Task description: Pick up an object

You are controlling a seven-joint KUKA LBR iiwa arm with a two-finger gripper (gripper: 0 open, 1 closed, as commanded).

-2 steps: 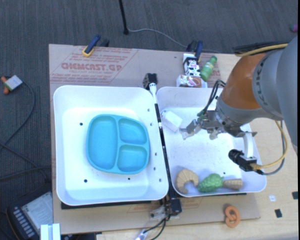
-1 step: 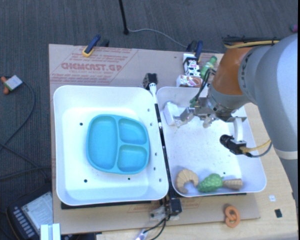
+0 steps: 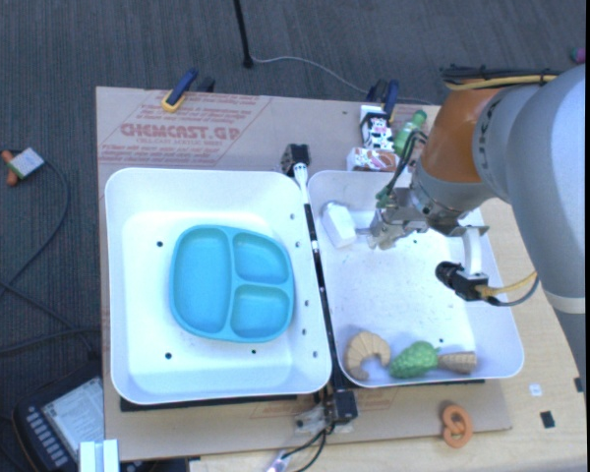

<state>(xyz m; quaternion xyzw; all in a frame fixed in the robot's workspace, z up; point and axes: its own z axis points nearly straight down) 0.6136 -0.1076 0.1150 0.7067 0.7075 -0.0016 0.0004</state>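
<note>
My gripper [image 3: 383, 236] hangs low over the upper left part of the right bin [image 3: 501, 347], on the grey arm with its orange band [image 3: 454, 141]. A small white block [image 3: 337, 224] lies just left of the gripper, close to it. Along the bin's front edge lie a tan croissant [image 3: 367, 352], a green leafy toy [image 3: 414, 359] and a small tan piece [image 3: 459, 362]. The left bin [image 3: 128, 264] holds a blue divided plate [image 3: 232, 283].
A black divider [image 3: 315, 264] runs between the two bins. An orange pretzel-shaped piece [image 3: 456, 424] lies on the board in front of the right bin. Small boxes and clamps [image 3: 377, 136] stand behind the right bin. A cable loop [image 3: 472, 281] hangs from the arm over the bin.
</note>
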